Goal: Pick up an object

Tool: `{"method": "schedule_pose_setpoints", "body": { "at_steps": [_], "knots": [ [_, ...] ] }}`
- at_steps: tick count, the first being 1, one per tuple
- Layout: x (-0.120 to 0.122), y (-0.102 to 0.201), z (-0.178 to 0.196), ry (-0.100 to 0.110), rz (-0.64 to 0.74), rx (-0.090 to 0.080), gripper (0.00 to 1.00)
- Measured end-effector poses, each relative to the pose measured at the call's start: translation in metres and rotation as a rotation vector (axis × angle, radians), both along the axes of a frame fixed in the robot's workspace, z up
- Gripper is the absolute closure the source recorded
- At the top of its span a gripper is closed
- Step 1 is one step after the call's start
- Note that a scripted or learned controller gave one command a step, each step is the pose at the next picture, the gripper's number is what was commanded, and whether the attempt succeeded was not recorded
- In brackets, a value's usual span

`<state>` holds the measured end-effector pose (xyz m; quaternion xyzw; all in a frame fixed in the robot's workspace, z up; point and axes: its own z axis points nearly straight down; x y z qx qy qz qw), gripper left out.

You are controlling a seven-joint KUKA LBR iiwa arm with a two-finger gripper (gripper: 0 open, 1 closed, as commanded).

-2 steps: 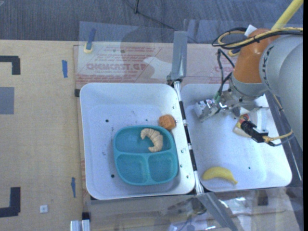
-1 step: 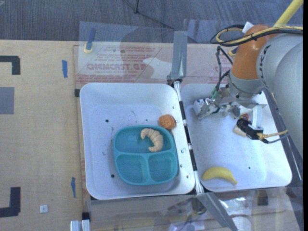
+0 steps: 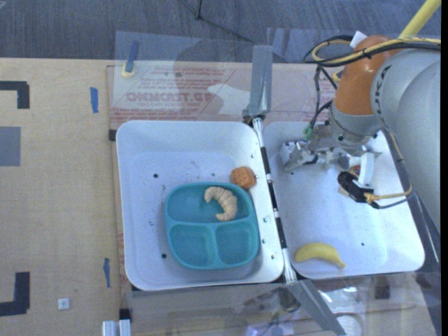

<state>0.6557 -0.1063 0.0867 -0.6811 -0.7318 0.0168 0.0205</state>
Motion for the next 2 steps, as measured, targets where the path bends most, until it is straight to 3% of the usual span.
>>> {"method": "schedule_pose_setpoints", "body": {
  "at_steps": [1, 2],
  "knots": [
    [0.0003, 0.0043, -0.0007, 0.000, -0.103, -0.005, 0.00],
    [-0.0006, 0.0043, 0.0079, 0.005, -0.103, -0.007, 1.00]
  ]
}}
